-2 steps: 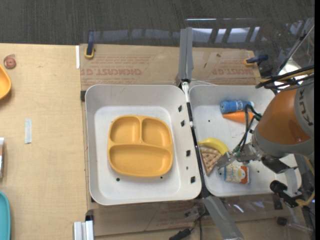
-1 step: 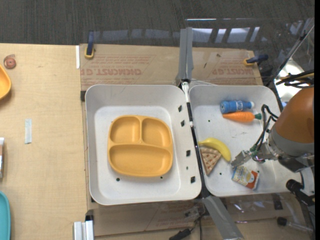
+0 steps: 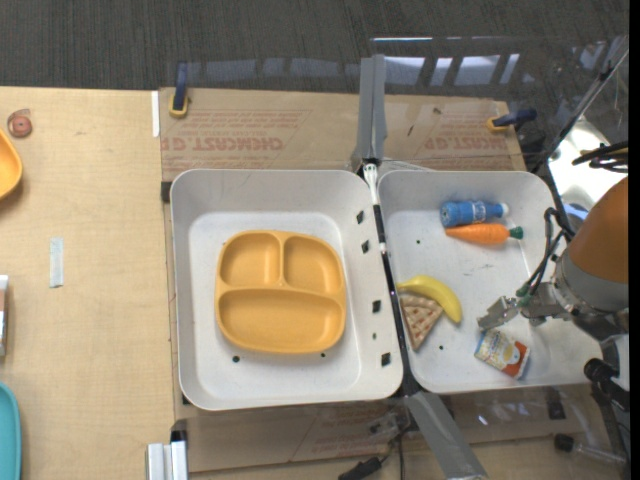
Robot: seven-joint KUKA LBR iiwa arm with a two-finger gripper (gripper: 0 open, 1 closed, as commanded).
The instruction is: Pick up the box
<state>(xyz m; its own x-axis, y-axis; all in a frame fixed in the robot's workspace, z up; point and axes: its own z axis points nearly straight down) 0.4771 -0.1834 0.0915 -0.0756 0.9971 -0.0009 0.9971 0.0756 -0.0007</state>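
Approach step: my claw (image 3: 503,311) hovers just above the box (image 3: 501,352), near right of the right bin (image 3: 430,373). Can't tell its state. Next, descend and grip.

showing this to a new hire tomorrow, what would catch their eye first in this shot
The big orange divided plate sits in the middle of the left bin. In the right bin, bright toy food is scattered: a banana beside a pizza slice, a carrot below a blue bottle. The end effector hovers just above the small box near the front right corner.
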